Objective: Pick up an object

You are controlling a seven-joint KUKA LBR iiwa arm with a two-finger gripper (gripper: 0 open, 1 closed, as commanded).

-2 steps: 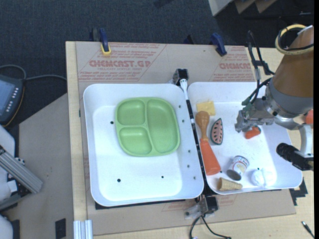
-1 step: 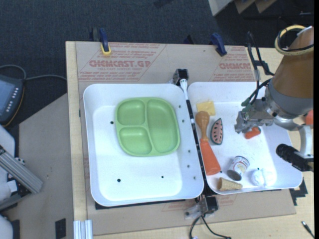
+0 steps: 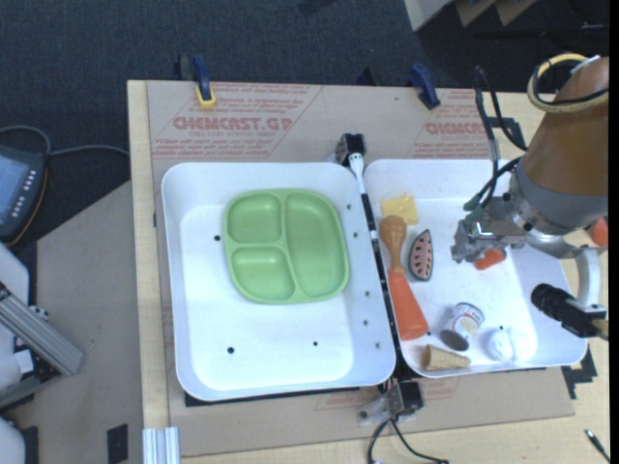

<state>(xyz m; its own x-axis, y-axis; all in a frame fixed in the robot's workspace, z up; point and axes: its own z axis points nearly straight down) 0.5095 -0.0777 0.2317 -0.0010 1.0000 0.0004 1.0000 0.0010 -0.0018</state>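
My pincer (image 3: pixel 481 243) hangs low over the right bin (image 3: pixel 542 187), above a small red-orange piece (image 3: pixel 491 256) lying on the bin floor. I judge that piece light, stiff and slick plastic, best taken across its narrow sides. I cannot tell how the pincer stands, or whether it touches the piece. Near it lie a watermelon slice (image 3: pixel 420 255) and a carrot (image 3: pixel 406 303); the green tray (image 3: pixel 286 246) sits in the left bin (image 3: pixel 193 288).

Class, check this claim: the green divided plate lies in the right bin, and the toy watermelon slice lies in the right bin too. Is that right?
Not quite. The camera view shows the green divided plate in the left bin. The toy watermelon slice does lie in the right bin.
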